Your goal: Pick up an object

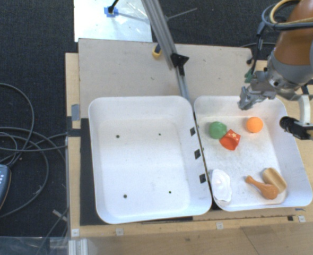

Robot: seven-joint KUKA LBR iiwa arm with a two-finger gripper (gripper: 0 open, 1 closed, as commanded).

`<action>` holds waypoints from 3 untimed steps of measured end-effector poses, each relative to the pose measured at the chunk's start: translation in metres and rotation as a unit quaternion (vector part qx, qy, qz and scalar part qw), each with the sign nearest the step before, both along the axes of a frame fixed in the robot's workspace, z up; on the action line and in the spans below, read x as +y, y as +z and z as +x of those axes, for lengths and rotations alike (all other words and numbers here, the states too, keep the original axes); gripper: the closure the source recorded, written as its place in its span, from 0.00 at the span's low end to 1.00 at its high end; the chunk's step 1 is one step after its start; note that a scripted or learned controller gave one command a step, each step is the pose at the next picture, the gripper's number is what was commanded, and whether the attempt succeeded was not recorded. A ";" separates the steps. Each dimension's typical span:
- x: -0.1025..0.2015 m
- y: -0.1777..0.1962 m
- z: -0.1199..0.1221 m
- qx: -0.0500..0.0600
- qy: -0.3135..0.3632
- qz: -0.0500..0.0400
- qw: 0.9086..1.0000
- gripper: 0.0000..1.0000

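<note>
Camera view looks down on my grey arm with its orange band (300, 20), reaching in toward the right-hand shallow white plastic bin (294, 163), my landmark for everything below. Beside it on the left lies the other shallow white bin (140, 158).

My gripper (248, 101) hangs over the landmark bin's far edge. From this angle I cannot tell whether it is spread or closed, and nothing shows in its grasp.

Candidates lie inside that bin: a tan and orange drumstick-shaped toy (266, 185) in the near right corner, a crumpled white cloth (220, 185) against the near left wall, a round green ball (217, 129) and a red block (230, 139) touching it near the middle, and a small orange ball (254, 124) just beside me.

I judge this the approach step: nothing chosen yet. Next I must centre over one object, likely the orange ball, and descend squarely, since it may roll.
</note>
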State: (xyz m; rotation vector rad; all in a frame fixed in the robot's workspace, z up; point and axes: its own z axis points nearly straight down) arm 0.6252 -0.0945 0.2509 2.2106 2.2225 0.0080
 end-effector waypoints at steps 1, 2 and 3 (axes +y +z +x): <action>0.055 0.008 0.013 0.002 0.003 0.002 1.000 1.00; 0.106 -0.007 0.021 0.004 0.002 0.001 1.000 1.00; 0.153 -0.010 0.025 0.003 0.002 0.002 1.000 1.00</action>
